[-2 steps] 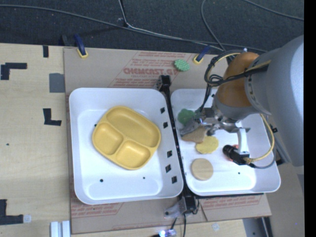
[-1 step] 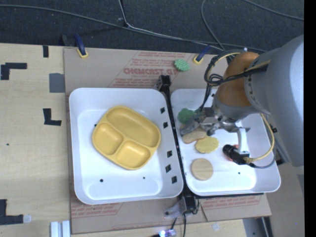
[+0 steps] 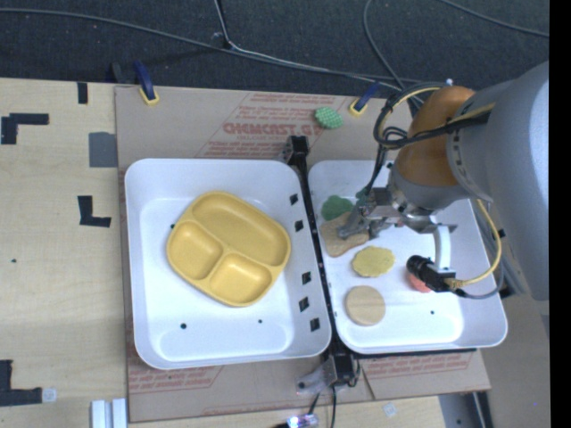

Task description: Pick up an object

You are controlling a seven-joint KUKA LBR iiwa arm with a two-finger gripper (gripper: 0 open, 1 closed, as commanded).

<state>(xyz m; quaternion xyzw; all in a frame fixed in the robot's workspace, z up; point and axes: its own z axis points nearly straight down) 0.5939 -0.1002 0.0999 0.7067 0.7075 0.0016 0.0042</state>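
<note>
We see the pincer (image 3: 364, 221) over a tan flat piece (image 3: 335, 239) at the left edge of the right bin (image 3: 446, 321); we judge the piece light, thin and stiff, best gripped across its edges; pincer spread: we cannot tell

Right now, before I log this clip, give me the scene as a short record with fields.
left bin: yellow divided plate
right bin: green piece, tan flat piece, yellow disc, tan round disc, orange piece
gripper: at the tan flat piece's right end
outside bins: small green object on the cardboard
</note>
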